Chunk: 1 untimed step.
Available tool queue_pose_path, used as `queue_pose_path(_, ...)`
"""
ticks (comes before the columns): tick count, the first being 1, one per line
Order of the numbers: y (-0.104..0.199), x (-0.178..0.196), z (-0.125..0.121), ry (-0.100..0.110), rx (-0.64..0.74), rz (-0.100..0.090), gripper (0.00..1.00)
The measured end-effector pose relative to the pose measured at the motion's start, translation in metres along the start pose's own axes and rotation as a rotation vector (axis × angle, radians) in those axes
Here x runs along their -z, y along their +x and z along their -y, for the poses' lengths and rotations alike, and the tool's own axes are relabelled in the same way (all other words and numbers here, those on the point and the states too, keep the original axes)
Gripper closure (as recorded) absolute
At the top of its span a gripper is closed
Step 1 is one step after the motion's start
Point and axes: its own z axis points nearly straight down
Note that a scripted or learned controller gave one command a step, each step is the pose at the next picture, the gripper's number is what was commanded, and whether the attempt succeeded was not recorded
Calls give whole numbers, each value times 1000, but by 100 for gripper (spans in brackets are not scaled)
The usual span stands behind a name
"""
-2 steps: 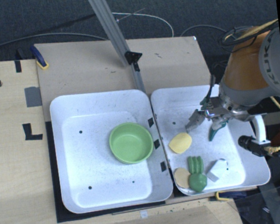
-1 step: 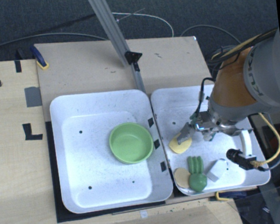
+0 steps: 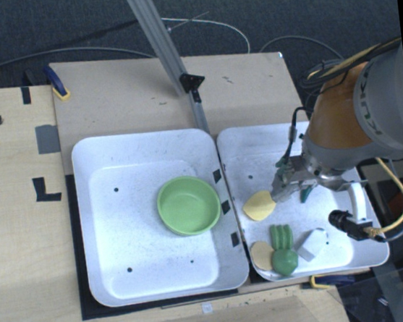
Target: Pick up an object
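A light wooden bench (image 3: 19, 215) is carrying a paler raised board (image 3: 127, 93), on which two shallow white bins are sitting side by side, the left bin (image 3: 98, 206) and the right bin (image 3: 248, 151) touching along their inner edges. Black tape marks (image 3: 41, 189) and a grey patch (image 3: 47, 138) are lying on the bench surface to the left of the bins, and a blue-and-yellow clamp (image 3: 56, 82) is gripping the board's far left corner. A grey metal pole (image 3: 161, 41) is standing on the board just behind the seam between the bins.
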Motion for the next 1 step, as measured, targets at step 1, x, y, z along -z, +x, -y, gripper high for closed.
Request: queue_pose_path(1,5,57,-9,-9,0,2,100)
